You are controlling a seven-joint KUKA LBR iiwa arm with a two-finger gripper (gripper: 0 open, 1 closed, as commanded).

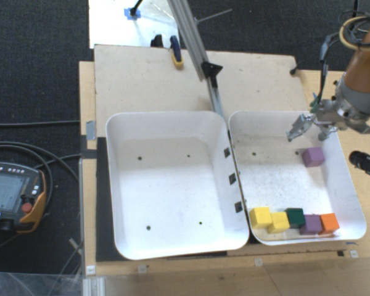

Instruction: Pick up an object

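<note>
We see the gripper (pixel 309 127) with fingers spread and empty at the frame's right, poised above the right bin (pixel 277 125) because the purple block (pixel 312 157) lies just below it.

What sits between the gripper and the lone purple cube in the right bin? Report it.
Nothing visible. The gripper hangs just above and left of the small purple cube on the right white bin floor; the other cubes line the near wall.
</note>
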